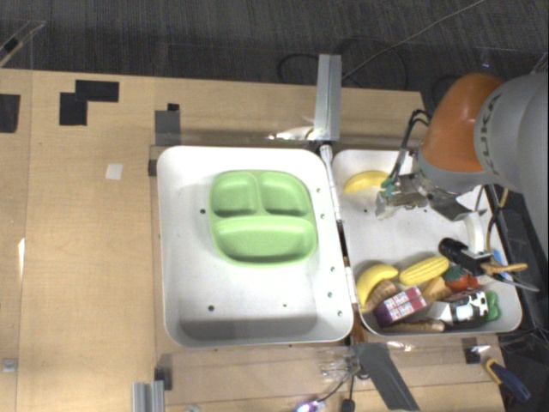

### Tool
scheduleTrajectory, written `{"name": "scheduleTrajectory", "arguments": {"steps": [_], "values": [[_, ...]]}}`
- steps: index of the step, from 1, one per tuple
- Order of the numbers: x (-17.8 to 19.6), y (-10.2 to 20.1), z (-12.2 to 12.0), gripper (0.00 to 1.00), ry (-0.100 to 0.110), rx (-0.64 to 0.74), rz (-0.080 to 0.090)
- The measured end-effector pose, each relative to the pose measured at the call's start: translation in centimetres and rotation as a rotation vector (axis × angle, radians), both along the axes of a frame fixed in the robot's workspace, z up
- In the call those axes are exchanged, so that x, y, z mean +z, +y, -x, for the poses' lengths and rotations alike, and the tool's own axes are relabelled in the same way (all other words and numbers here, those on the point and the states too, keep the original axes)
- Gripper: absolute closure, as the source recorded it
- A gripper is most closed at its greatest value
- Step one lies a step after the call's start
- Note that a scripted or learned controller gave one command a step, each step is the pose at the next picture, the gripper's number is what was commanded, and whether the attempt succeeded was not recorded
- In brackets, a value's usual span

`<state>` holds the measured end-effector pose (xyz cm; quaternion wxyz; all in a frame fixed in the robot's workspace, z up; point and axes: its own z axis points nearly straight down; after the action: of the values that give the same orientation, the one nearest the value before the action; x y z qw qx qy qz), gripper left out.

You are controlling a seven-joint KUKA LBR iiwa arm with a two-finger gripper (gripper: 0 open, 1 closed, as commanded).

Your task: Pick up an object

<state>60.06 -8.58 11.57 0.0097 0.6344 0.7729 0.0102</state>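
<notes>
Where hand [396, 197] hovers, banana [365, 181] adjoins.

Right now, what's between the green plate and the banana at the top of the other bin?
In the camera view, just the bins' white rims lie between the plate and banana.

Left bin [184, 316]: one divided tray [260, 215], lying flat toward the rear. Right bin [511, 314]: one banana [365, 181] at the rear left corner, just left of the gripper [398, 197]; along the front, a second banana [375, 279], corn cob [424, 271], carton [399, 305] and other small items heaped together.
</notes>
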Motion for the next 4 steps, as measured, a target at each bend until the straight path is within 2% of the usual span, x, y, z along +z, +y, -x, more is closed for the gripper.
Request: {"name": "scheduleTrajectory", "arguments": {"steps": [1, 2, 3, 4], "values": [[0.0, 0.0, 0.0, 0.00, 0.000, 0.000, 0.000], [-2.7, -0.8, -5.7, 0.00, 0.017, -0.069, 0.003], [-2.5, -1.2, 1.0, 0.00, 0.016, -0.061, 0.002], [-2.7, -0.8, -5.9, 0.00, 0.020, 0.008, 0.004]]}}
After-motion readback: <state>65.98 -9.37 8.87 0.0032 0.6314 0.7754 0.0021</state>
